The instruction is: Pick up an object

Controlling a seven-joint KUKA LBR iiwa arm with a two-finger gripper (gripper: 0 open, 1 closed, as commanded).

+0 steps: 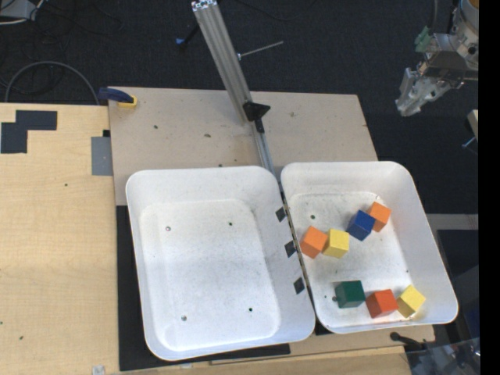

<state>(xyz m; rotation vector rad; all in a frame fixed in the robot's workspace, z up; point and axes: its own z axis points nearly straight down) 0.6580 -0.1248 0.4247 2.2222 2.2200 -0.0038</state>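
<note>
from above the desk point(312, 123), two white bins sit side by side. the left bin point(156, 186) shows just its speckled floor. the right bin point(406, 178) holds seven cubes. near its centre, an orange cube point(313, 241) touches a yellow cube point(337, 243) on its 3 o'clock side. just up at 2 o'clock from that pair, a blue cube point(361, 225) sits against a second orange cube point(380, 215). down toward 6 o'clock in the bin, a green cube point(349, 294) stands slightly apart from a red cube point(381, 302), and the red one touches another yellow cube point(411, 300) near the bin's 5 o'clock corner.

the jaws point(412, 94) hang at the 2 o'clock corner of the scene, well apart from both bins and off the desk, over the dark floor. whether they are parted or closed i cannot tell from here; nothing is seen between them.

a metal bar point(230, 73) slants from 12 o'clock down to the gap between the bins. a blue and yellow clamp point(119, 97) sits at the desk's 10 o'clock corner.
</note>
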